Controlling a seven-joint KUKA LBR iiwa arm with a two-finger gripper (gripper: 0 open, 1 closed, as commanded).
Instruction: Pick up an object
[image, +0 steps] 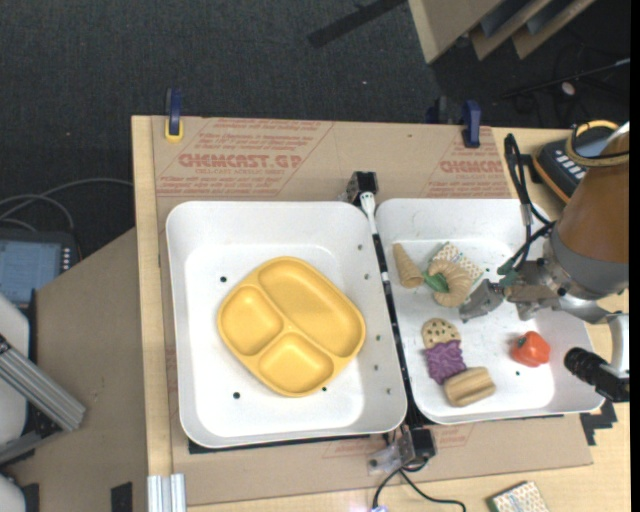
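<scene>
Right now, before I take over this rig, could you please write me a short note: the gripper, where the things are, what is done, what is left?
Gripper: low over the right white bin, next to the patterned beige toy with a green part; its grip is not clear.
Same bin: tan cone, round cookie, purple piece, tan bread roll, red-orange pepper.
Left white bin: yellow divided plate.
Done: nothing visibly lifted.
Left: grasp one object and lift it.

Dark carpet floor (150, 50); brown paper-covered board (300, 150) atop wooden bench (110, 400).
</scene>
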